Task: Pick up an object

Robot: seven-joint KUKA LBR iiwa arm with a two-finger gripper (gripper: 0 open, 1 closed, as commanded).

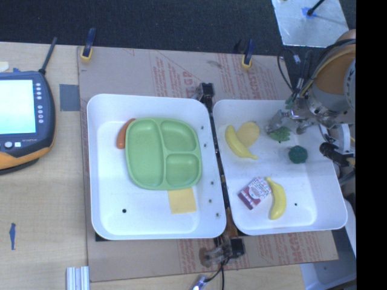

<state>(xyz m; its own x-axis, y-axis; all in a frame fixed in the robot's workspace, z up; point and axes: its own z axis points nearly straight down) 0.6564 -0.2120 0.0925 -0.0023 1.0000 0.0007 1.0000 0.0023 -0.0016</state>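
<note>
My gripper hangs over the back right part of the right bin, reaching in from the right. Just below and left of it lies a small leafy green piece, touching or nearly touching the gripper's tip. A dark green ball sits a little nearer the front. A yellow banana and a pale yellow chip-shaped piece lie at the bin's back left. Near the front lie a red and white packet and a second banana.
The left bin holds a green divided plate, an orange piece partly under the plate's left rim, and a yellow square. A tablet-like pendant lies left of the bins. Clamps hold the cardboard under both bins.
</note>
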